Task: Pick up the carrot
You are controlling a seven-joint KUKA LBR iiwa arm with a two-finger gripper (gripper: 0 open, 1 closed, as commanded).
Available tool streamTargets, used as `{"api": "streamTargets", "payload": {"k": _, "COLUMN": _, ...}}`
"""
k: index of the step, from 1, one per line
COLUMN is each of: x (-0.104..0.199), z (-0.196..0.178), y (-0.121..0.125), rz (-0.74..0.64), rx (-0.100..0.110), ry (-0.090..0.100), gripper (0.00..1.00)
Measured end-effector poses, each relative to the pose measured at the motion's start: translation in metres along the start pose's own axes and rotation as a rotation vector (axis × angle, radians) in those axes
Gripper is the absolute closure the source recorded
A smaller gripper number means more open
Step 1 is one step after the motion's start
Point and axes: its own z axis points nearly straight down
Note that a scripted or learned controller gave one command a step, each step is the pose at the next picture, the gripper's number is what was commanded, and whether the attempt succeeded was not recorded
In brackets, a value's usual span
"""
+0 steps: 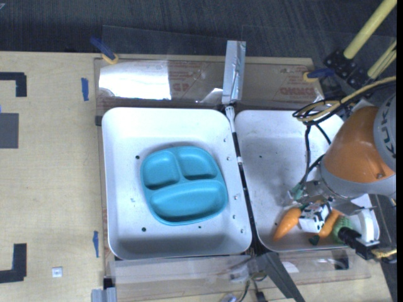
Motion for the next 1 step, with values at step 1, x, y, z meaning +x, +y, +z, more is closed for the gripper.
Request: {"api": "streamTargets", "payload": {"k": 1, "x": 0.0001, "z": 0.0006, "y": -0.0004, "rz": 0.000, "rx": 0.001, "ry": 0.000, "gripper": 0.00}}
